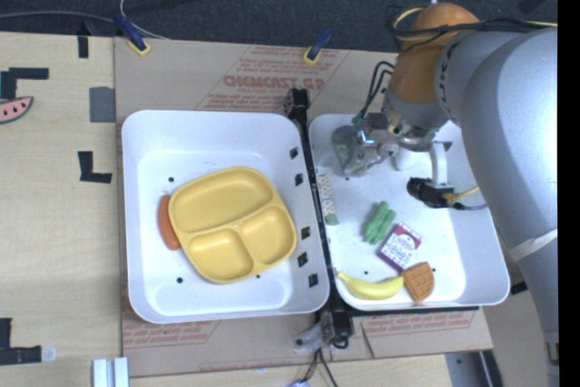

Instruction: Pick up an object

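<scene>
The left bin (145,195) holds a yellow divided tray (231,222). The right bin (471,258) holds a banana (370,286), green item (379,221) and small packet (400,246). I cannot tell the gripper (358,149) fingers' spread; it looks empty.

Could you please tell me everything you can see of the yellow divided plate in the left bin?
The yellow divided plate looks like smooth, glossy plastic, with rounded corners, one long compartment and two smaller ones. It lies flat and open side up in the left bin, turned at a slant to the walls. Nothing lies in its compartments. An orange object pokes out from under its left edge.

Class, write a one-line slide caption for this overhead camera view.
Grey arm's gripper hovers in the right white bin above a green toy; yellow divided plate fills the left.
</scene>
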`<action>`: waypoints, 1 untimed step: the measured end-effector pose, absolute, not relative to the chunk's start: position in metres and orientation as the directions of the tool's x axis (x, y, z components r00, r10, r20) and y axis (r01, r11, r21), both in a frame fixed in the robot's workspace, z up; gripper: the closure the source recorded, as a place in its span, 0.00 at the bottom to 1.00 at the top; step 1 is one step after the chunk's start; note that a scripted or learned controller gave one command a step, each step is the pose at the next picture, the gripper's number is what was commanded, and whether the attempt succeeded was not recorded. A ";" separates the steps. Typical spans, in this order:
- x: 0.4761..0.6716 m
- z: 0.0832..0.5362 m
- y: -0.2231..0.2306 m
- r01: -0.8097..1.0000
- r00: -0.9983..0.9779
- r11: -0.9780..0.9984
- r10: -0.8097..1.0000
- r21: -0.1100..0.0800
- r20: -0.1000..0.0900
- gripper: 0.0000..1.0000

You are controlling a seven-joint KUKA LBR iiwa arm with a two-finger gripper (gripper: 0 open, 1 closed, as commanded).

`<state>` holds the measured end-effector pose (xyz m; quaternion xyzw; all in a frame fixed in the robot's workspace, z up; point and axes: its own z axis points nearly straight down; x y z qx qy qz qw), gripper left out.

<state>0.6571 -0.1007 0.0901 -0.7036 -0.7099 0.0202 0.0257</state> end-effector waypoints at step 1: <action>0.658 0.091 -0.101 0.998 -0.009 0.009 1.000 -0.058 0.006 0.00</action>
